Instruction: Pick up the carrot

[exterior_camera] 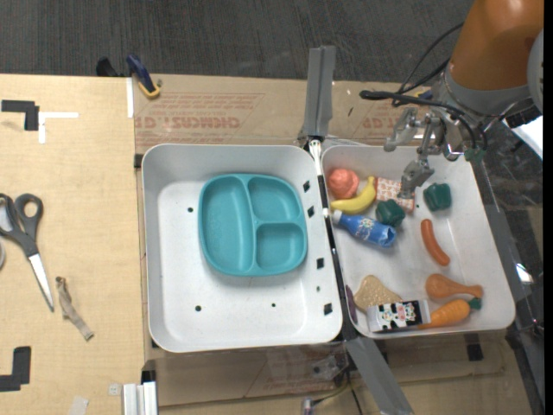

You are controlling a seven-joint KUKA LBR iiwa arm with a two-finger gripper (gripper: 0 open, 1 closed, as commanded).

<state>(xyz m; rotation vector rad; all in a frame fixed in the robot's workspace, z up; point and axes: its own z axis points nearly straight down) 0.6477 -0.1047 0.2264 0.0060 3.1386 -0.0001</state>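
**Pincer over the far side of the right bin, carrot at the near right corner**

Camera view: Two white bins sit side by side on the desk (69, 232). The left bin (173, 318) holds a teal divided plate (253, 224), lying flat a little far of its middle. The right bin (484, 232) holds the toys. The carrot (451, 312) lies on its side in the near right corner, orange, with its green top pointing right; it is just right of a small black-and-white carton (398, 316) and just near a tan drumstick (451, 288). A slice of bread (377, 292) lies left of these, touching the carton. Further off, a sausage (435, 242) lies alone toward the right wall. At the far left of this bin are a pink round fruit (343, 181), a banana (356, 200) and a blue bottle (366, 229) on its side. Two dark green items sit near the pincer, one (390, 212) beside the banana and one (438, 196) toward the right wall.

The arm (497, 37) reaches in from the far right. The pincer (415, 178) hangs over the far part of the right bin, well apart from the carrot; I cannot tell whether it is released or clenched, and nothing is seen in it.

On the desk at left lie scissors (26, 232).
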